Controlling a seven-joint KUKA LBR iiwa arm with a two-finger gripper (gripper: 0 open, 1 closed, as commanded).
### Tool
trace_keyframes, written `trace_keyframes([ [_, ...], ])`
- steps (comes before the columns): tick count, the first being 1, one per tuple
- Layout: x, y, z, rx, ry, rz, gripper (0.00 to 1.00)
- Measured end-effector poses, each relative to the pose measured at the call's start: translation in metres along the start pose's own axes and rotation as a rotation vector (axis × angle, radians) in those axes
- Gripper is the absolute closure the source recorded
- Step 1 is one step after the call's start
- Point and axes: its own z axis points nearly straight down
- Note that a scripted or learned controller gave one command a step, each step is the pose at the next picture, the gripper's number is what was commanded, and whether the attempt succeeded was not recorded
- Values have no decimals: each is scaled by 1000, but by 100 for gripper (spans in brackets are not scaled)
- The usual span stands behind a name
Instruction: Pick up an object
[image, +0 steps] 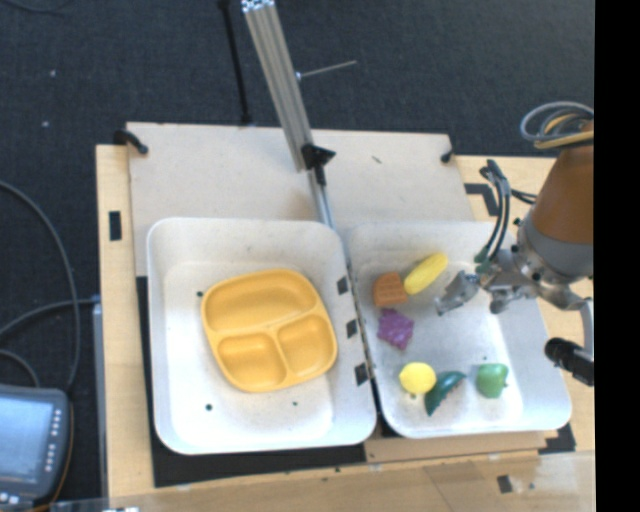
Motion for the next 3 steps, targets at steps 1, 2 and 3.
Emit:
trace_keyframes([
  [1, 0, 0, 0, 0, 0, 2, 0],
  [2, -6, 4, 60, 6, -1, 4, 0],
  [3, -3, 3, 123, 7, -1, 4, 0],
])
